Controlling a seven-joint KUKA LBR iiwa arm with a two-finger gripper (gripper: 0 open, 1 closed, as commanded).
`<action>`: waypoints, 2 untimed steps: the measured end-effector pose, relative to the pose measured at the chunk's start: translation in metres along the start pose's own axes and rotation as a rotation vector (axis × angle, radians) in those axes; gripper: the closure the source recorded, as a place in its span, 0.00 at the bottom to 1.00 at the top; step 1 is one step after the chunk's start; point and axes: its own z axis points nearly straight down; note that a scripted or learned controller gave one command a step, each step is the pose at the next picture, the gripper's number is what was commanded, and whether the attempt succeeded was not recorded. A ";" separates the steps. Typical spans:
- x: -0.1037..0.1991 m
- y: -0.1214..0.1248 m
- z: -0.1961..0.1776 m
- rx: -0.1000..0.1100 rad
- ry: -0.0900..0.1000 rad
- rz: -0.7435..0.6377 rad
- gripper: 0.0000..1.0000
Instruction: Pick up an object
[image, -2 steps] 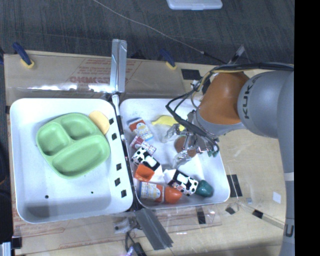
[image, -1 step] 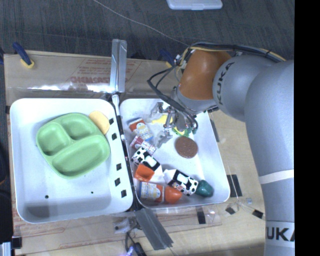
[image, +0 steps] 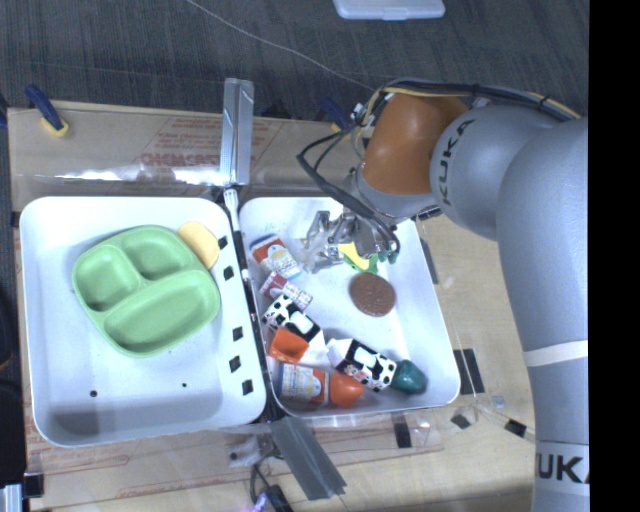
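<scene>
My gripper (image: 340, 242) hangs low over the back middle of the right bin (image: 440, 330), under the orange wrist band. A small yellow and green object (image: 358, 259) lies right against it, partly hidden by the metal. A brown round disc (image: 372, 295) rests just in front of the gripper. To the left lies a red and white packet (image: 274, 256). Nearer the front are two black and white cow-patterned toys (image: 291, 312) (image: 366, 366), an orange cup (image: 288, 345), a bottle with an orange cap (image: 316, 385) and a teal lump (image: 410, 378).
The left bin (image: 60, 400) holds a green divided plate (image: 148, 288) and a yellow piece (image: 200, 241) at the plate's back right. A raised divider (image: 240, 300) separates the bins. The grey arm (image: 530, 220) covers the bench at the right.
</scene>
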 end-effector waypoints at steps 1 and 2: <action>0.012 0.047 -0.001 -0.002 0.011 0.156 1.00; 0.007 0.129 -0.134 -0.002 -0.004 0.370 1.00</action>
